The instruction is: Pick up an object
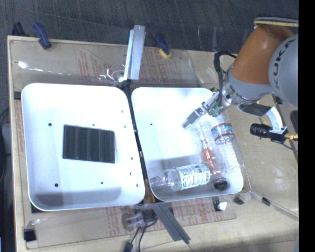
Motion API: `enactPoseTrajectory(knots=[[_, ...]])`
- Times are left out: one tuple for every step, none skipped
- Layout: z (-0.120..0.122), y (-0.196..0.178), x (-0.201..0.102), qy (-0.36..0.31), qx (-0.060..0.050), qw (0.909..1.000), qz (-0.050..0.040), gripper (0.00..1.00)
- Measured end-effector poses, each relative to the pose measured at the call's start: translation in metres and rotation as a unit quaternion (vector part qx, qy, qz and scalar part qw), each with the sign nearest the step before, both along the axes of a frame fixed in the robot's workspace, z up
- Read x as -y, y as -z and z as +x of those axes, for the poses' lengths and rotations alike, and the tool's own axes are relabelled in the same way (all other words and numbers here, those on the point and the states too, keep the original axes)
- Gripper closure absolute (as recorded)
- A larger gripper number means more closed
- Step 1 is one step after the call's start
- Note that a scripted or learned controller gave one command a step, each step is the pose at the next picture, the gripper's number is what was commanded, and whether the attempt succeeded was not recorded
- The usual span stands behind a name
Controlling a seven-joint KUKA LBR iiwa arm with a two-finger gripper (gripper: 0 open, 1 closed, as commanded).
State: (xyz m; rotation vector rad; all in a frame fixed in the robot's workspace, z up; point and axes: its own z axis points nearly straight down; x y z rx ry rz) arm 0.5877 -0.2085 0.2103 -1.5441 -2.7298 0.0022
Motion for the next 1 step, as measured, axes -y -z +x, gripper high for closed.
enactPoseTrajectory(knots=[[0.0054, 0.0109, -0.0003, -0.015, 0.000, 0.9999, 0.0003, 0.00]])
